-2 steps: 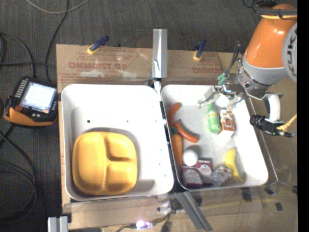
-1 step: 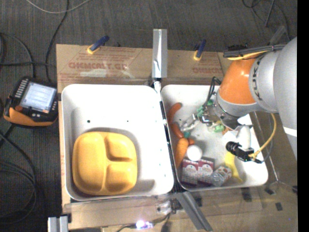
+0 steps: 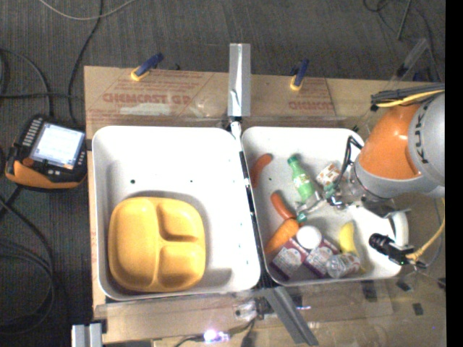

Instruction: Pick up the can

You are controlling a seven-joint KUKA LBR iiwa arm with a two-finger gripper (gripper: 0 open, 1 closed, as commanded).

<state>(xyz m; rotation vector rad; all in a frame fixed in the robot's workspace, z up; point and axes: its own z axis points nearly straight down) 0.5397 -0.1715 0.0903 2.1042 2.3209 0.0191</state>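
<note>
Pickup's not done afaict. The arm is leaning into the right bin from the right, w/ the hand low by the green bottle, and nothing is visibly held. Can't tell if it's spread or closed, too small and cluttered.

The can, I think, is the crinkly silver thing at the bin's front edge, next to the purple cartons and under the banana. It's near the hand but apart, toward the front, so the grab and lift are left.

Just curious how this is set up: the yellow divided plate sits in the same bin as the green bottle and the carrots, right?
Not quite. The camera view shows the yellow divided plate alone in the left bin; the green bottle and carrots lie in the right bin.
</note>
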